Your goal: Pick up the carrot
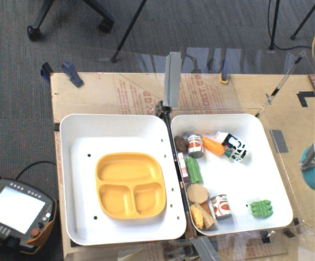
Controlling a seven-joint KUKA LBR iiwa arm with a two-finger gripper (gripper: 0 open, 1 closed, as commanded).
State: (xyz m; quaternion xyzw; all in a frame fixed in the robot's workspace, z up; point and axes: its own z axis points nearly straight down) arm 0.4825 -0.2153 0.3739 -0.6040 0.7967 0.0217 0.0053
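Cardboard-covered tabletop (119,91) with faint reversed red print, unreadable. Carrot (213,145) lies in right bin (266,145), between red-labelled can (195,144) and black-white toy (234,147). Hand state: cannot tell.

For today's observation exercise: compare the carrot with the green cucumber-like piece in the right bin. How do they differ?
The carrot is orange; the green piece is green. The carrot lies slanted beside a small can, farther from the camera; the green piece lies nearly lengthwise along the bin's left side, nearer. Both are elongated toy foods lying flat in the right bin.
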